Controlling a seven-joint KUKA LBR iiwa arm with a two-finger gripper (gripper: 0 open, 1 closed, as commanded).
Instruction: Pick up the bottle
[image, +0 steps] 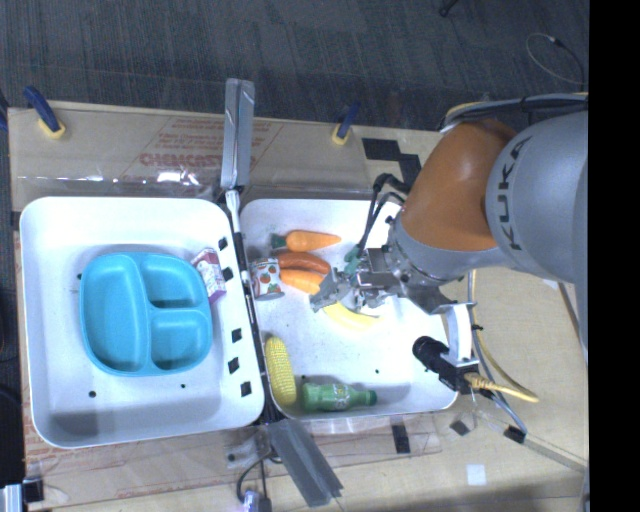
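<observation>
- Dark carpet fills the top of our view, and below it we see the counter (560, 330), covered with a cardboard sheet bearing faded red print that we cannot read.
- We see the arm (520, 200) reaching in from the right, grey with an orange band; black letters "KUKA" run down its grey housing.
- We see the left bin (50, 330), white and shallow, with a blue divided tray (145, 310) lying in it and a small crumpled packet (210, 272) against its right wall; the packet's print is too small to read.
- We see the right bin (400, 380), touching the left one, holding two carrots (305, 255), a small can (266, 279) with a red-and-white label we cannot read, a corn cob (280, 368) and something yellow (352, 317) just under the arm's wrist.
- We see the bottle (338, 396) lying on its side along the near wall of the right bin, green with a lighter label and a darker cap pointing right, its base just beside the corn cob.
- We see the pincer (335, 292) over the middle of the right bin, well apart from the bottle; we cannot tell how it is set.
</observation>
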